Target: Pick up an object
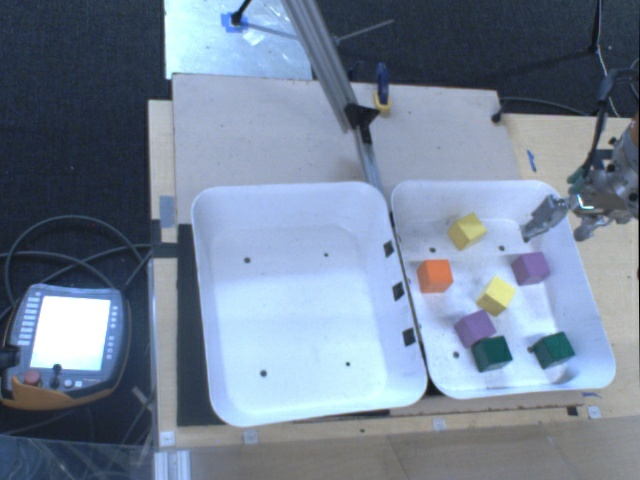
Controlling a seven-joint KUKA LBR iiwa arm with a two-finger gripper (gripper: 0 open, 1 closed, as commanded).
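Gripper [562, 218] spread, holding nothing | above right bin's [598, 338] upper-right edge

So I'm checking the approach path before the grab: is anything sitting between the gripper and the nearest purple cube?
Nothing visible does. The gripper hangs over the upper right part of the right bin, and the purple cube lies just below and left of it with bare white floor between. The yellow cube sits off to the left, clear of that path.

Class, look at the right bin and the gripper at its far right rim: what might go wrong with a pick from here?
1. The purple block touches a green block; a grasp there may catch or push both.
2. The gripper hangs near the right bin's rim, so descending might strike it.
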